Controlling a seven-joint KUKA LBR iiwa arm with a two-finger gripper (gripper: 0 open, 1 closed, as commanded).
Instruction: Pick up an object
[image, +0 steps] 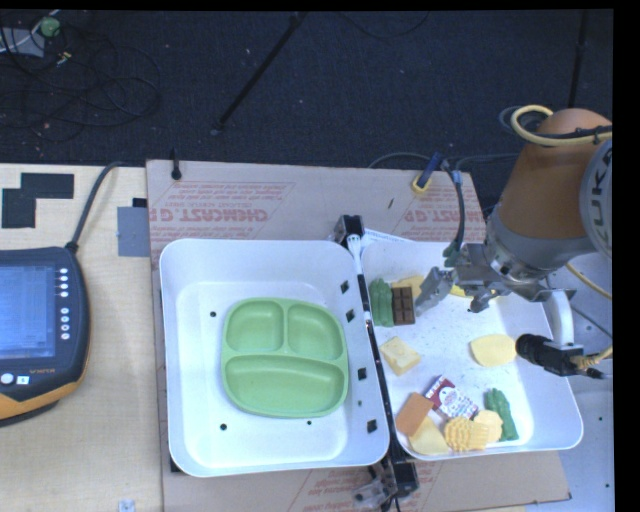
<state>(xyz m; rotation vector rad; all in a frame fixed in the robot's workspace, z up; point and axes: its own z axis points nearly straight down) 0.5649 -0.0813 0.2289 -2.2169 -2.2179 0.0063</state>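
Note:
My gripper (456, 294) hangs over the back of the right bin (560, 420), fingers spread and open, nothing gripped between them. A small yellow piece (412, 286) lies just left of the fingers. Further left sit a green item (380, 300) and a brown chocolate bar (403, 305) against the bin's left wall. A yellow cheese block (400, 355) and a pale yellow round piece (493, 350) lie nearer the front. In the front corner lie an orange wedge (413, 410), a red and white packet (451, 396), a corn cob (471, 432) and a green vegetable (501, 413).
The left bin (190, 300) holds a green divided plate (285, 356). A black divider with clips (366, 340) runs between the bins. A black cylinder on the arm (548, 355) juts over the right bin's right side. A teach pendant (35, 320) lies at the far left.

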